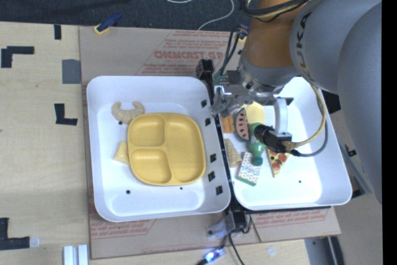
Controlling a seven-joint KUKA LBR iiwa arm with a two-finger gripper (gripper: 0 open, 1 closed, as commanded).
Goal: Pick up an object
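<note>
Yellow divided plate (166,148) fills the left bin (99,133); the arm's jaws (248,124) crowd the right bin's (322,186) toys, their state unclear.

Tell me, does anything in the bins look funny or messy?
A little. A yellow wedge pokes out from under the yellow divided plate in the left bin. In the right bin, small toy foods lie jumbled against the inner wall. Nothing looks spilled or broken.
</note>
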